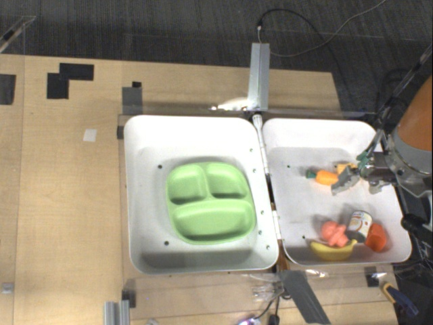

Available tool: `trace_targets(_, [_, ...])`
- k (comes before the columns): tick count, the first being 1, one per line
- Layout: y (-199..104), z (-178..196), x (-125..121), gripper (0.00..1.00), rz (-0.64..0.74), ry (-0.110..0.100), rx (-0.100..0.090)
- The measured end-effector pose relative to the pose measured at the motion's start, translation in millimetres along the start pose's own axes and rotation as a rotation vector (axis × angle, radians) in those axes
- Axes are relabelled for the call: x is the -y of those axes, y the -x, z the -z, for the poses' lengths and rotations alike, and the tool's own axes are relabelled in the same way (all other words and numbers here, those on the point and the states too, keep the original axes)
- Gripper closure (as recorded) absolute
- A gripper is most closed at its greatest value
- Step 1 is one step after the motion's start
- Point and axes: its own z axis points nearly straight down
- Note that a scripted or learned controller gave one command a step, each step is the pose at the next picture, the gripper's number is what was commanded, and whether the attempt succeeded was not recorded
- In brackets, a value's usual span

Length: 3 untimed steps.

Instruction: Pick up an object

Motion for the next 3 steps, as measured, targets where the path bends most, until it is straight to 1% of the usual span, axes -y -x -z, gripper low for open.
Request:
trace_targets(1, [20,-102,-71,0.00,-0.177,0.000,-0.001])
trace_targets(2, [33,-137,-89,0.00,-0.215,0.011,-0.001])
trace_targets(3, [65,-105,-83,0.00,-0.070,0.004,0.002])
